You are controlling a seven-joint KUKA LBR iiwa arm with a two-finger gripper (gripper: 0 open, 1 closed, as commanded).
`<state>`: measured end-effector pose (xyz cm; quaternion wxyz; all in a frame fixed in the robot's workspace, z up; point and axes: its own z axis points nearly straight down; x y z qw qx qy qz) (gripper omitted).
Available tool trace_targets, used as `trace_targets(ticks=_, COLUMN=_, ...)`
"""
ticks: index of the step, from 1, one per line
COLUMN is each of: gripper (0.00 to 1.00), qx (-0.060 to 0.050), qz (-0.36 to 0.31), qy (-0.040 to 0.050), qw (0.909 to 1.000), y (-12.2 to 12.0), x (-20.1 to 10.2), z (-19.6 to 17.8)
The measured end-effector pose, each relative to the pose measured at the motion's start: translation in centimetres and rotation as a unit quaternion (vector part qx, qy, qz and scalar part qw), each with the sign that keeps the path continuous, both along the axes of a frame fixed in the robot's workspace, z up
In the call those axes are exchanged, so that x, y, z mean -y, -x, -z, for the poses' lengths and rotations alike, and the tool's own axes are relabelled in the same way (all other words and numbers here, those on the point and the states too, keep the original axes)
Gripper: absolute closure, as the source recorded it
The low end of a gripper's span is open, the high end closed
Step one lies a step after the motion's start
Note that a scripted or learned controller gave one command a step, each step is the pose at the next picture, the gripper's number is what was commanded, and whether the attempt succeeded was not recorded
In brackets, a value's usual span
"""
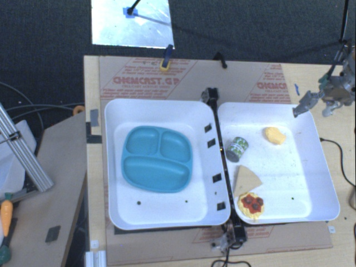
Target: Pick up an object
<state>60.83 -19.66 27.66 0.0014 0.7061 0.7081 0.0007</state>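
Dark carpet framed the worktop (183, 74), and over at its right edge the claw (313, 104) hung above the far right corner of the right bin (322, 166). Its two fingers (302, 105) stood spread apart, clutching nothing at all. Nearest to it lay a small yellow lump (274, 135), resting on the bin floor, down and to the left of those fingers and apart from them. Further left, a green-labelled can (237, 148) lay tipped on its side, close to the wall shared by the two bins. Below the can sat a tan wedge (247, 178), and just beneath that a yellow piece with red topping (251, 204), touching or very nearly touching the wedge. Across the divide, the left bin (119, 204) carried a blue divided plate (157, 158), flat in its middle. Beyond the worktop, a shiny metal sheet (132, 15) lay on the carpet.
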Motion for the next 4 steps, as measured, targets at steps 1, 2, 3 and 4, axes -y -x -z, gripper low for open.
trace_targets(ticks=1, gripper=0.0, qx=-0.007, qz=-0.003, qy=-0.0032, qw=1.0, y=-2.4, x=-5.0, z=15.8)
trace_targets(ticks=2, gripper=1.0, qx=0.001, qz=-0.002, qy=0.0, qw=1.0, y=-2.7, x=-4.5, z=13.7)
trace_targets(ticks=3, gripper=1.0, qx=0.002, qz=-0.004, qy=-0.0016, qw=1.0, y=-0.9, x=-12.9, z=7.5)
trace_targets(ticks=4, gripper=1.0, qx=-0.001, qz=-0.002, qy=-0.0011, qw=1.0, y=-0.6, x=-15.7, z=9.3)
